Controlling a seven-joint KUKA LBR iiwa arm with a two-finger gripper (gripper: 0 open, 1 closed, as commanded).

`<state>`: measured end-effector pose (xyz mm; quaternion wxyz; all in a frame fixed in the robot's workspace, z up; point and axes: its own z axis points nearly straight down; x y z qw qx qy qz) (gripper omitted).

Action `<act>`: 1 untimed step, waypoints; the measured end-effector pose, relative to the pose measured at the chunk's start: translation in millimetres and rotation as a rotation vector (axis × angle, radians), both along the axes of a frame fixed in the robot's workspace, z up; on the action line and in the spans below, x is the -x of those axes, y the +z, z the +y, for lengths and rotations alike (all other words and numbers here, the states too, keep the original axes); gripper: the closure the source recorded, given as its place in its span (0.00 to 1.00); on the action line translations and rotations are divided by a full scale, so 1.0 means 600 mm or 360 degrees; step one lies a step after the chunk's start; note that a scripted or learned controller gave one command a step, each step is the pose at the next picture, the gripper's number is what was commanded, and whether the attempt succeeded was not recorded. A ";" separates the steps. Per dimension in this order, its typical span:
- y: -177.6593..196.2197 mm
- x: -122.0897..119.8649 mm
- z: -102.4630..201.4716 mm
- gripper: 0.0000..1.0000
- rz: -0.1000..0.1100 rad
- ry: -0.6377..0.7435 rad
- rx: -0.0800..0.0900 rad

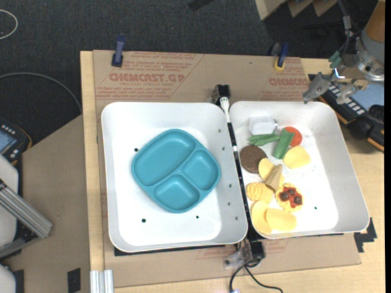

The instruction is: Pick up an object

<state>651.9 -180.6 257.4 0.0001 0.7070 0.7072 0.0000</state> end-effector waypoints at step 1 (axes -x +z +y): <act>-0.211 0.001 -0.032 0.00 0.0019 -0.0003 -0.0004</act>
